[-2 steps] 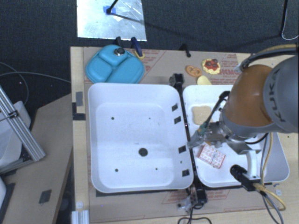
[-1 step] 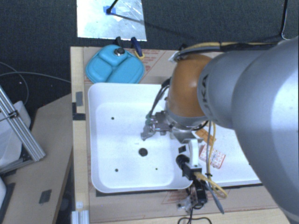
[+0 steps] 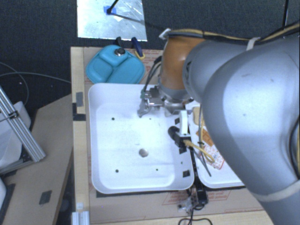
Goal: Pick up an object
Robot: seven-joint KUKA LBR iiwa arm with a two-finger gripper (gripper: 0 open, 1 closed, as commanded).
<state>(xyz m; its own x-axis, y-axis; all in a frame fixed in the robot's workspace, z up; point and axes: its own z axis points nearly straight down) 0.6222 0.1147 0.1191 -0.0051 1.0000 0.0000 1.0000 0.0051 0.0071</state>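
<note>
**Camera view.** A shallow white plastic bin [image 3: 101,139], the left of the pair, lies on the pale wooden bench [image 3: 78,139]. A small round grey-brown object [image 3: 143,152] rests alone on this left bin's floor, a little right of centre and toward the near wall, touching no wall. Small dark holes [image 3: 113,119] dot the floor around it.

The grey arm [image 3: 243,107], with its orange band [image 3: 174,60], reaches in from beyond the left bin's right side. It covers much of the second white bin [image 3: 220,179], which stands just beside the left bin's right wall. The metal gripper [image 3: 143,108] hangs over the far right part of the left bin, well apart from the round object. Whether it is open or closed cannot be told.

A teal-blue moulded plastic container [image 3: 116,65] sits just beyond the left bin's far wall. A silvery rectangular sheet [image 3: 111,11] lies farther back still. Yellow-and-orange printed items [image 3: 208,142] show under the arm, just right of the left bin's right wall.
</note>
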